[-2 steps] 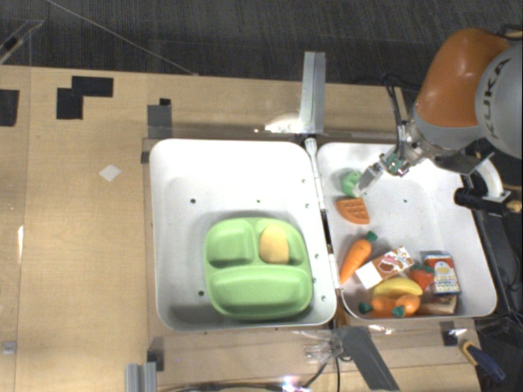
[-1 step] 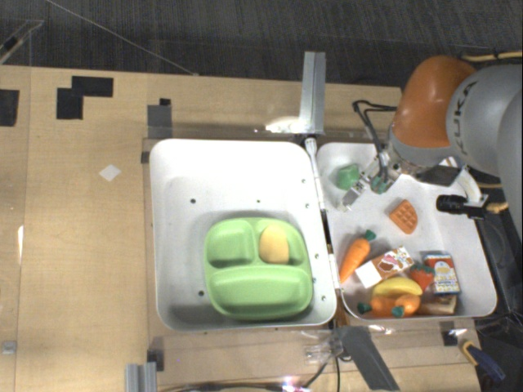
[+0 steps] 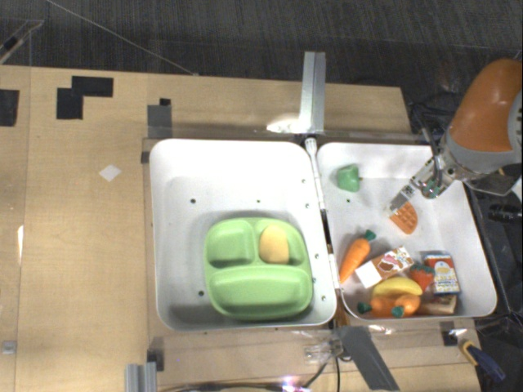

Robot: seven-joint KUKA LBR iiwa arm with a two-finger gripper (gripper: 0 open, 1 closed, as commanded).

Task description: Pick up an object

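Orange flat ridged plastic piece (image 3: 404, 217) sits on the floor of the right white bin (image 3: 466, 219), apart from the toy pile at the bin's near end, right under the two-finger gripper (image 3: 406, 198); looks light, stiff and thin, so likely slippery and best pinched across its narrow edges; can't tell the gripper's state from this angle

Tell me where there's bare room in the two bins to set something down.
Left bin: bare floor behind and left of the green tray. Right bin: bare patch between the green piece and the carrot. Its near right corner is crowded with toy food.
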